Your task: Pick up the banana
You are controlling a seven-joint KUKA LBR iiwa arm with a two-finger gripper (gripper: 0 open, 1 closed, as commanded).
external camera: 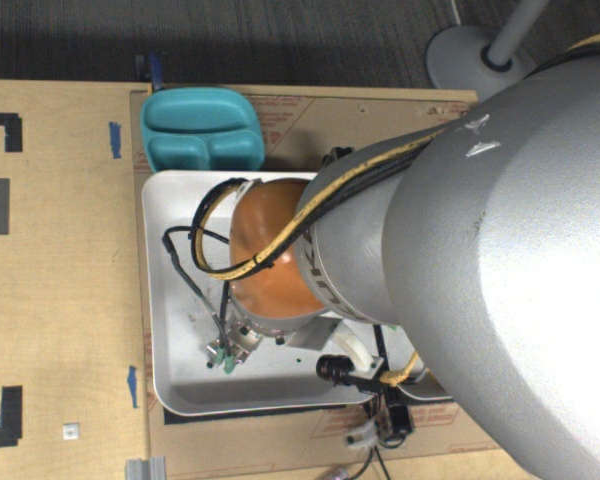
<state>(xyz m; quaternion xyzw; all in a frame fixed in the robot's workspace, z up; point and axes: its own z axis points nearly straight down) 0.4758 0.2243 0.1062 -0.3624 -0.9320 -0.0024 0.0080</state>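
Note:
My arm reaches in from the right and covers most of the white bin (170, 378). Its orange band (265, 258) hangs over the bin's middle. Below the band, the gripper (224, 355) points down toward the bin floor near the front left, with small green-tipped parts at its end. The arm's bulk hides whatever lies under it and to its right.
A teal moulded tray (202, 128) sits just behind the bin's far rim. Black and yellow cables (205, 243) loop off the wrist over the bin's left half. Brown cardboard bench (60, 268) spreads to the left. A grey stand base (470, 58) is at the top right.

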